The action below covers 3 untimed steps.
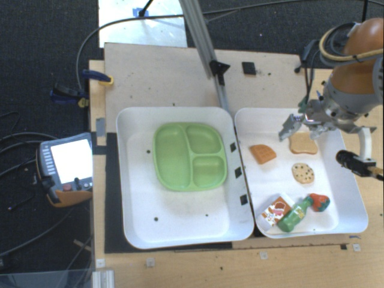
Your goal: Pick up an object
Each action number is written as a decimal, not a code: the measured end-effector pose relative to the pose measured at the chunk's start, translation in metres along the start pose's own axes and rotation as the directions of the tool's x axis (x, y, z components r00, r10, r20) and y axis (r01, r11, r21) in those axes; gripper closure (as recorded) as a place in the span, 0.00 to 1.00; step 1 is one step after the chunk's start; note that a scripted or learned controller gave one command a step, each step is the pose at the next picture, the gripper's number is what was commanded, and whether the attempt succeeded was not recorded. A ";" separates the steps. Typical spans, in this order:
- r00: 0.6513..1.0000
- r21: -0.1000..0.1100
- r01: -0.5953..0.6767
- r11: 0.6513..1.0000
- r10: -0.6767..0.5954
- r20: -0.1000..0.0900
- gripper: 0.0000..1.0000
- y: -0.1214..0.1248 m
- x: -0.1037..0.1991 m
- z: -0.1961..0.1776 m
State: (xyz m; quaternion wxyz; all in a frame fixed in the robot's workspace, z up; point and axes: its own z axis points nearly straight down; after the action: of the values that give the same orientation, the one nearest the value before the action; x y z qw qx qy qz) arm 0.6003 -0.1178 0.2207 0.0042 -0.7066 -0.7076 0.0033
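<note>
While claw [303,126] hovers spread, apparently empty, above toast slice [303,144]: flat item, fingers may skid off bin [354,191] floor.

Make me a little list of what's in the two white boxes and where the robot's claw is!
left bin: green plate with three sections
right bin: orange cracker, toast slice, cookie, green bottle, red tomato, small snack box
claw: above the right bin's far end, by the toast slice
holding anything: cannot tell
</note>
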 end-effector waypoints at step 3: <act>1.000 -0.007 0.000 1.000 0.000 0.001 0.00 -0.005 0.001 0.096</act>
State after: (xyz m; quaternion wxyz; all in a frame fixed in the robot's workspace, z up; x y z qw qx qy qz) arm 0.5947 -0.1162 0.1250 0.0013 -0.7068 -0.7074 0.0011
